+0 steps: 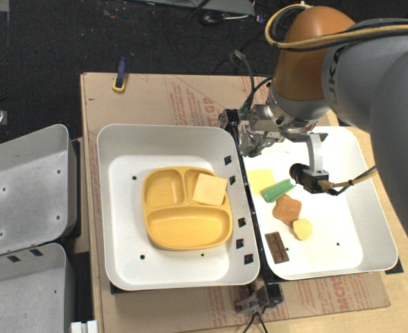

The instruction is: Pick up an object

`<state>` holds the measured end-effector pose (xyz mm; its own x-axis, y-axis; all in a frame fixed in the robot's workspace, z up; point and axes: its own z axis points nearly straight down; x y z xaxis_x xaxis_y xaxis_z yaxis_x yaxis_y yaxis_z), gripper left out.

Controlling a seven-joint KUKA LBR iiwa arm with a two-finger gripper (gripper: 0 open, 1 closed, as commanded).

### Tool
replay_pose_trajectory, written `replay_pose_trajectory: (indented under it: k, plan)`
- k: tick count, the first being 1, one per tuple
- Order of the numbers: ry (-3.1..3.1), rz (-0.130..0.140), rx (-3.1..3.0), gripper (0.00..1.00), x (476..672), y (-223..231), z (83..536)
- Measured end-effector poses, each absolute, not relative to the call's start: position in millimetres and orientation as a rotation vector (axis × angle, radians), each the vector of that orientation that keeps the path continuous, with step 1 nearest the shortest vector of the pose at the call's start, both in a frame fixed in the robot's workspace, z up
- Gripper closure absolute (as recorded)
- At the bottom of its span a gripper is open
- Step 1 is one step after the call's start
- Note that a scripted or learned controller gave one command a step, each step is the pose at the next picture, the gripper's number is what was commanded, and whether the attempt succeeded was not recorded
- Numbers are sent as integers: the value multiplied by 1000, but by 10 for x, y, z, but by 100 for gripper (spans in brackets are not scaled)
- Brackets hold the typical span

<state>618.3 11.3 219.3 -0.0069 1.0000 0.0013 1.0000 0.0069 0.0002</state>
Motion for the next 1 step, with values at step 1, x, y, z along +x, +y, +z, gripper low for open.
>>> replay_pose_trajectory:
  k: [1]
  plan:
    - [-2228, 0, -2213, 100, 6129, 612, 2144]
